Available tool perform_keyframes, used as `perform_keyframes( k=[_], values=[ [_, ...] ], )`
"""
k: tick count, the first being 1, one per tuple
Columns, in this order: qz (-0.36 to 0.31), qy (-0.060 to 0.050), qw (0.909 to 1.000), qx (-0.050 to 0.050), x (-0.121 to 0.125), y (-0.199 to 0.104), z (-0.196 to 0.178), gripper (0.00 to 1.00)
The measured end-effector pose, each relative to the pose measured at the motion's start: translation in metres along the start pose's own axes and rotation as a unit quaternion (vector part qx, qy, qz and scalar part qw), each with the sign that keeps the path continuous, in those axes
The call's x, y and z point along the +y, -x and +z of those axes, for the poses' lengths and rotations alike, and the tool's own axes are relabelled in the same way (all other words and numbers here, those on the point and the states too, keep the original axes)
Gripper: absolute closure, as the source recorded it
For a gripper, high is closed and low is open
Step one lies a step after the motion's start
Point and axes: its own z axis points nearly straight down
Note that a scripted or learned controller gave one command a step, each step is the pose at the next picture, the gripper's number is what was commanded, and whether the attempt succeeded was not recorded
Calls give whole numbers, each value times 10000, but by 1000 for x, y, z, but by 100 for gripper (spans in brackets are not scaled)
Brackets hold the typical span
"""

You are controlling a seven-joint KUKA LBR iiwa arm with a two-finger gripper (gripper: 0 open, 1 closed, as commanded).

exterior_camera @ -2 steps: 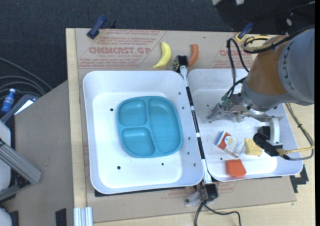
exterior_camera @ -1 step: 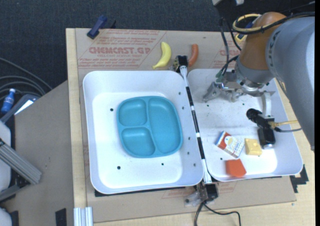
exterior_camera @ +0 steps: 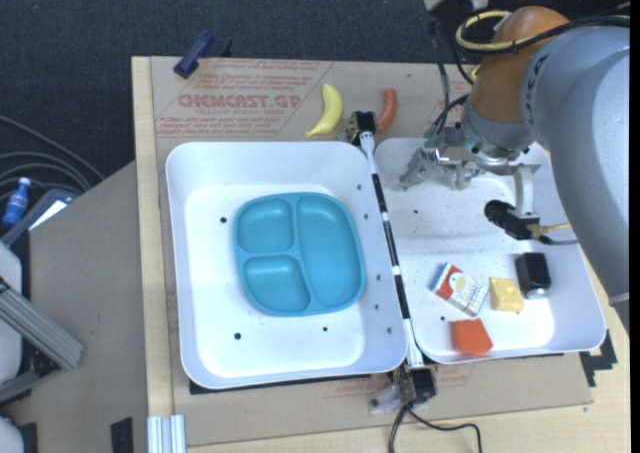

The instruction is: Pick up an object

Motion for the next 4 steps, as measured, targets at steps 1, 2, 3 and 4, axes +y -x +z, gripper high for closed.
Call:
perform_keyframes(
  k=[1,2,3,4],
  values=[
    [7,-19,10000,7,-49,1,0,0],
    [2,-5,10000,3,-2,-5,0,0],
    [11,-22,10000,7,-98,7,1,0],
    [4,-7,10000,6,-59,-3,0,0]
  ],
)
